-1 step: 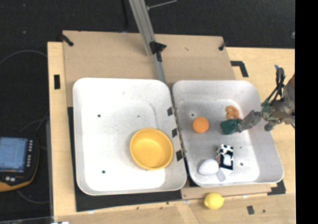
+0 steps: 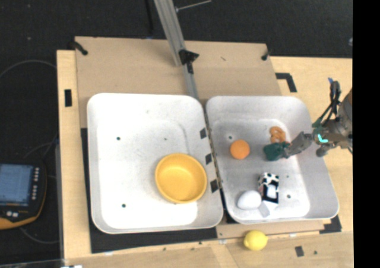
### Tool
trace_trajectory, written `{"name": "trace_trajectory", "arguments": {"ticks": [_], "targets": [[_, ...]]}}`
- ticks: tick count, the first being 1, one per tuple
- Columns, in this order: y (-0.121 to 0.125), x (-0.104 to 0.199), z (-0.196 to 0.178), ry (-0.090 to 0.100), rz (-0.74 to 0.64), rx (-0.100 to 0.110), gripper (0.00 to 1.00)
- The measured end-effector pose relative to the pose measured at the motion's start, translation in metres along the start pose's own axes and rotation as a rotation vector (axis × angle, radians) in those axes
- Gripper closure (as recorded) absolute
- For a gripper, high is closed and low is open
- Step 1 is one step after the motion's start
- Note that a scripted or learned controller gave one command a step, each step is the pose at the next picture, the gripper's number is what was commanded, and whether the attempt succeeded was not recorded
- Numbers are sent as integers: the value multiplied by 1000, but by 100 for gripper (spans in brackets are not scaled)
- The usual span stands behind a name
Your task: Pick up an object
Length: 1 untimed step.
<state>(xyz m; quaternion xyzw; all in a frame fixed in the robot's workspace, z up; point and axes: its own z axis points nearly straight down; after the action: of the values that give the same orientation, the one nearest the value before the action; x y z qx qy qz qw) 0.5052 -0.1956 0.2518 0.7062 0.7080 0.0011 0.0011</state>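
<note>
Where the jaws [image 2: 292, 147] reach in, grip unclear, dark green lumpy object [image 2: 273, 152], touching.

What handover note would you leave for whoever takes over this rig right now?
Claw: at the right bin's right side, a finger reaching toward the green toy; grip unclear.
Right bin: orange ball, green toy, brown piece, black-and-white toy, white egg.
Left bin: yellow bowl.
On the bench: lemon.
Done: nothing lifted.
Left: grasp and lift an object.

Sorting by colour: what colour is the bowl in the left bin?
Yellow bowl, clear in the camera view.
</note>
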Motion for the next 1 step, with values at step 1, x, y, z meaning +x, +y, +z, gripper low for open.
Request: {"name": "trace_trajectory", "arguments": {"ticks": [1], "targets": [[-1, -4, 59, -1, 3, 2, 0]]}}
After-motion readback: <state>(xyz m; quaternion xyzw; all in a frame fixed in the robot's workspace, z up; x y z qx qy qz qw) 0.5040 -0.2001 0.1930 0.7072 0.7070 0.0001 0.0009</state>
